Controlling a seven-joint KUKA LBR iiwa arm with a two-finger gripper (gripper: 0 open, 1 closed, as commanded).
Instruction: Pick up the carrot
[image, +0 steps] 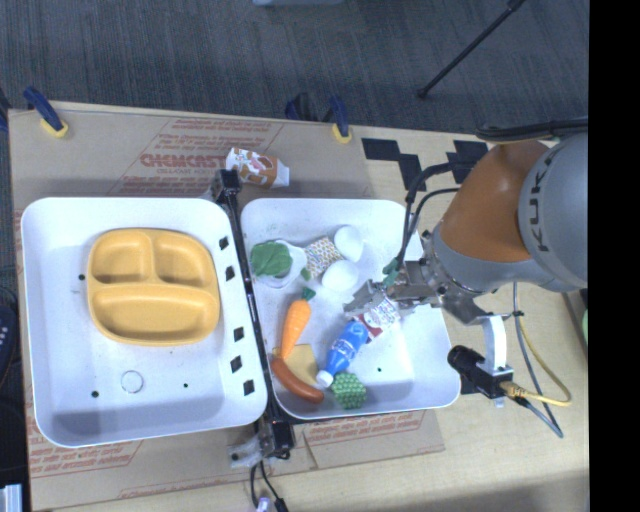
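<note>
Since the carrot is sitting in the right bin, left of centre, the whole move is coming down to one thing imo: it's lying at roughly 8 o'clock from the gripper, near but not touching. Its long axis is running about 1 o'clock to 7 o'clock, with the green top at the 1 o'clock end and the thin tip pointing at 7.

The arm is reaching in from 3 o'clock, orange band up high, wrist dipping over the right half of that bin. The gripper is hovering right over the cap end of the blue bottle, and the metal bits are blurring into the bottle's label, so tbh I can't tell whether it's spread or closed. Def nothing orange is sitting in it.

Stuff that's crowding the target:
- the sausage is lying right at the carrot's 6 o'clock end, prob touching
- the blue bottle is lying just beside it at 3 o'clock, nearly parallel
- the white egg is sitting at its 1 o'clock, close

So I'm guessing the arm is needing to shift toward 8–9 o'clock, clearing the bottle, and close across the carrot's short side, i.e. along 10-to-4.
</note>
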